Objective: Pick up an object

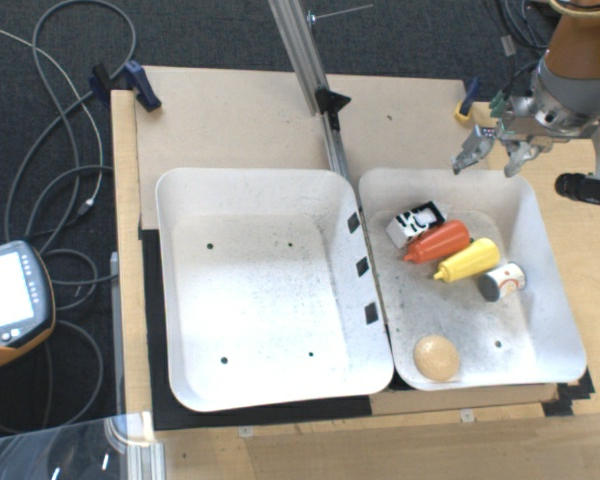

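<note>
My gripper (491, 159) hangs above the far rim of the right bin (545, 318), open, with nothing between its fingers. Below it in that bin lie a black-and-white box (416, 221), an orange-red bottle (438, 241), a yellow bottle (468, 260) and a small white-and-grey can (502, 281), clustered together. A tan round ball (437, 357) rests near the bin's front edge. The gripper is apart from all of them, well behind the cluster.
The left bin (260, 288) sits beside the right one, split off by a ridge with black clips (363, 266). A slanted metal post (305, 58) rises behind the bins. Cables and a handheld pendant (10, 303) lie on the floor at left.
</note>
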